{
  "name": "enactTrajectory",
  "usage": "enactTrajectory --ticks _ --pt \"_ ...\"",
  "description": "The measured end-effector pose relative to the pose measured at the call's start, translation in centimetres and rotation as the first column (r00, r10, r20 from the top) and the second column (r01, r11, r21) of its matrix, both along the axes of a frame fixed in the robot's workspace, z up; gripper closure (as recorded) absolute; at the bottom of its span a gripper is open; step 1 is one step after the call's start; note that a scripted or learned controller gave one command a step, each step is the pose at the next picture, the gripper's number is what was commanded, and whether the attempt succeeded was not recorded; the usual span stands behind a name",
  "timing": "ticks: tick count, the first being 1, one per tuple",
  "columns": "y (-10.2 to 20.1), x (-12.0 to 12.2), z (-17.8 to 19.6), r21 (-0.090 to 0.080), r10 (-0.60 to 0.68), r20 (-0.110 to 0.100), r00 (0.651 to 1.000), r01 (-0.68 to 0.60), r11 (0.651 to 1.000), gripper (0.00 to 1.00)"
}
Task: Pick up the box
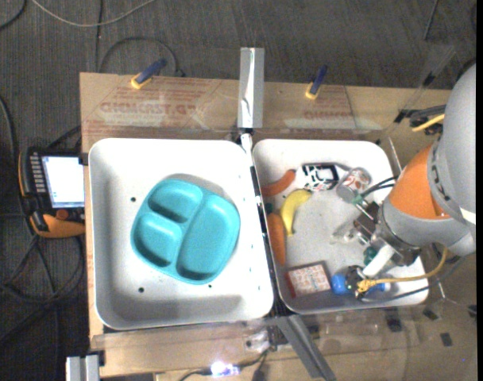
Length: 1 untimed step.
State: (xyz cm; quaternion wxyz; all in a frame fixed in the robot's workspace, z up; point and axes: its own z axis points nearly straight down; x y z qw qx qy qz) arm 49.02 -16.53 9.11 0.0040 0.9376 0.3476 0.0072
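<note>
The box [307,279] is small and flat, with a reddish printed top. It lies at the front left of the right bin [321,144]. My gripper [355,230] hangs over the right half of that bin, up and to the right of the box and apart from it. Behind the gripper, the grey arm with its orange band [415,194] reaches in from the right. I see nothing held in the gripper.
The right bin also holds a yellow banana [294,206], an orange carrot [276,240], a red sausage-like piece [278,182], a black-and-white item [319,173], a small can [353,182] and a blue object [342,284] beside the box. A teal divided plate [186,228] lies in the left bin [106,213].
</note>
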Motion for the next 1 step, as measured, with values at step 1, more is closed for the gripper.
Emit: enactTrajectory --ticks 1 --pt "-0.01 -0.01 0.00 0.000 0.000 0.000 1.000 0.000 1.000 0.00"
